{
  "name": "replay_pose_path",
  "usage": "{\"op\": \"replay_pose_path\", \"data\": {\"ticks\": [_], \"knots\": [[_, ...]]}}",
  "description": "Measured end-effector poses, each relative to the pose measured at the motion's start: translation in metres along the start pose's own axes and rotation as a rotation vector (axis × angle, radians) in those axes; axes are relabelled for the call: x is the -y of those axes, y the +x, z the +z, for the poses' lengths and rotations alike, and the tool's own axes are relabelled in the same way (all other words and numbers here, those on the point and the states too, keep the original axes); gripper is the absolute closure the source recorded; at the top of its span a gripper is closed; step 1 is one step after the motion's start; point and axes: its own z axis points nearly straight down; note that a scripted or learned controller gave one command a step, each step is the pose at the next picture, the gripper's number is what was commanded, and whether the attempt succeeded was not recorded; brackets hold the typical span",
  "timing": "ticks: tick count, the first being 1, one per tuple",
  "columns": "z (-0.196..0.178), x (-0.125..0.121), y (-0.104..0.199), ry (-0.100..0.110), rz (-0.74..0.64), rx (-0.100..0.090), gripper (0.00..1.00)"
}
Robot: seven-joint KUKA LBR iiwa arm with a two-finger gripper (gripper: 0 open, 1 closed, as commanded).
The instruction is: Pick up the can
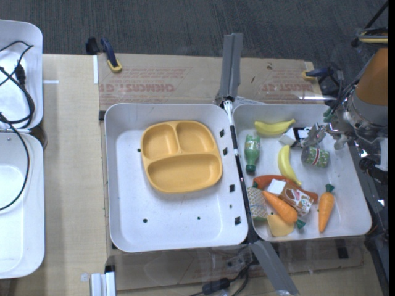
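A blue and orange clamp (pixel 110 54) sits at the far edge of the desk (pixel 68 165), but nearest the camera, at the front edge of the right bin (pixel 364 224), lies a pile of toy food. A big carrot (pixel 281 207) rests there next to a small brown and white packet (pixel 297 198). A pale yellow piece (pixel 279 227) sits under the carrot tip. A smaller carrot (pixel 325 207) lies just to the right, with its green top pointing to the far side.

Farther back in that bin, a banana (pixel 286 164) lies in the middle. A second banana (pixel 274 127) lies near the far edge. A green bottle (pixel 251 153) lies along the left wall of the bin.

The can (pixel 315 157) is in the far right part of the right bin. It has a green and red label and lies tilted. The end effector (pixel 321 135) is right above it, touching or nearly touching its top. I cannot tell if the end effector is open or closed, or if it has the can.

The arm comes in from the right corner, with its orange band (pixel 375 82) showing.

The left bin (pixel 123 227) holds a yellow plate (pixel 181 155) with three parts. The plate sits near the middle of that bin.
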Motion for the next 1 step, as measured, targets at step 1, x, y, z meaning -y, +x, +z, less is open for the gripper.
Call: {"op": "replay_pose_path", "data": {"ticks": [1], "knots": [[0.0500,0.0063,0.0064,0.000,0.003,-0.001,0.00]]}}
